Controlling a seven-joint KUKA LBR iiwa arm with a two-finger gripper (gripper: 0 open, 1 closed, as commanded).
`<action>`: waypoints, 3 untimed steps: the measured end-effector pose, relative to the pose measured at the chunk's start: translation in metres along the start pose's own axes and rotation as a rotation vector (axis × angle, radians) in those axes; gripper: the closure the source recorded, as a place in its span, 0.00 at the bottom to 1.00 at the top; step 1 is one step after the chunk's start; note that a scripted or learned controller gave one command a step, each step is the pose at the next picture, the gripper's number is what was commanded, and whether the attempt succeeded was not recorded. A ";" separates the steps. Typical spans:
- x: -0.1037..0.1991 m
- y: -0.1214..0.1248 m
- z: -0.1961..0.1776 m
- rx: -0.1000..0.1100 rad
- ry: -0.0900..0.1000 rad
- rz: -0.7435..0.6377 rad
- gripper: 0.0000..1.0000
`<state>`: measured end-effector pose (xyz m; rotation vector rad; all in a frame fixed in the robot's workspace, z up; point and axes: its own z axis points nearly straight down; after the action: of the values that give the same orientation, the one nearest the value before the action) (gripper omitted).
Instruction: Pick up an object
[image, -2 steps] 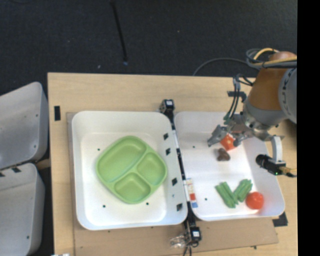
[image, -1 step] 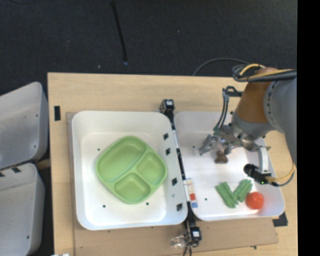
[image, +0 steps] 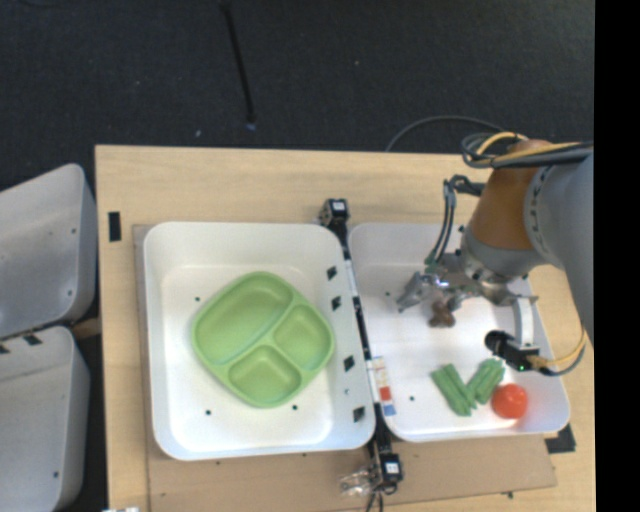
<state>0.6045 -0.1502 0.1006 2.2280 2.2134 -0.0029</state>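
Pick not yet made: gripper (image: 436, 300), low in the right bin (image: 400, 410), hangs with fingers spread over a small brown object (image: 441, 318), nothing held, while green pieces (image: 466, 386) and red ball (image: 510, 400) lie nearby.

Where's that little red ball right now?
The small red ball lies in the near right corner of the right-hand white bin, touching the green V-shaped piece on its left.
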 end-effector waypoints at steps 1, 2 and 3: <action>-0.001 0.001 -0.012 -0.003 0.000 0.004 1.00; 0.001 0.001 -0.075 -0.006 0.001 -0.006 1.00; -0.002 0.005 -0.119 -0.007 0.000 -0.009 1.00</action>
<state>0.6099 -0.1520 0.2200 2.2148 2.2197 0.0051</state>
